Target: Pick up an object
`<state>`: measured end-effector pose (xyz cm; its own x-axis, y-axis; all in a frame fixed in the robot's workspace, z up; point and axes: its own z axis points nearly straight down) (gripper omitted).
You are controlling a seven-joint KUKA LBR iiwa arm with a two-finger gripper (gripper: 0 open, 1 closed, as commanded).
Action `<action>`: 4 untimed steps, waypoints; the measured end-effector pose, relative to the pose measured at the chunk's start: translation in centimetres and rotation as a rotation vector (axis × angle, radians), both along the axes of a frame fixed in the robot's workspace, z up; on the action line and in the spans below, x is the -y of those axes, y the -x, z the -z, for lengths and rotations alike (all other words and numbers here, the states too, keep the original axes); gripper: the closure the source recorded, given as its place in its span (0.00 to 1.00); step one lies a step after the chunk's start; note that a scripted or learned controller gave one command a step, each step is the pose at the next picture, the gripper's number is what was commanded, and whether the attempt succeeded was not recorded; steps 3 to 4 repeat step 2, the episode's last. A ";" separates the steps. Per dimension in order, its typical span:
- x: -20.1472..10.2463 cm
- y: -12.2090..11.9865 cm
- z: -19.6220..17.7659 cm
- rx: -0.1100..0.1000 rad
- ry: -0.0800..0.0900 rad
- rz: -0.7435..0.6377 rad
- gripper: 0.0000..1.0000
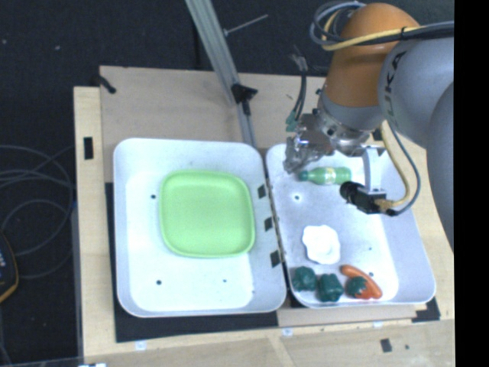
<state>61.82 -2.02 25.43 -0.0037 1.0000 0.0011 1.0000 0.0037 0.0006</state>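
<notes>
Over the right bin (405,277), near its far left corner, the gripper (298,159) is hanging from the grey arm with its orange band (367,44), and whether it is apart or together cannot be told from this angle. Lying on its side just beside the gripper, toward the bin's middle, a small green bottle with a pale cap (327,176) is resting on the bin floor, not visibly held. Nearer the bin's front, a white lumpy object (321,243) is sitting well apart from the bottle. Along the front edge of the same bin, two dark green pieces (317,283) are lying side by side, with an orange carrot-like toy with a green tip (361,281) just beside them. Left of the right bin, the left bin (134,281) is carrying a light green square plate (206,212) lying flat
</notes>
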 end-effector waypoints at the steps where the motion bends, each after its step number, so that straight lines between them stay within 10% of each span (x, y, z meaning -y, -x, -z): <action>1: -5.4 0.3 -0.7 0.000 0.000 -0.001 1.00; 2: -10.1 -0.4 -0.1 -0.001 0.000 0.000 1.00; 4: -10.1 -0.4 -0.1 -0.001 0.000 0.000 1.00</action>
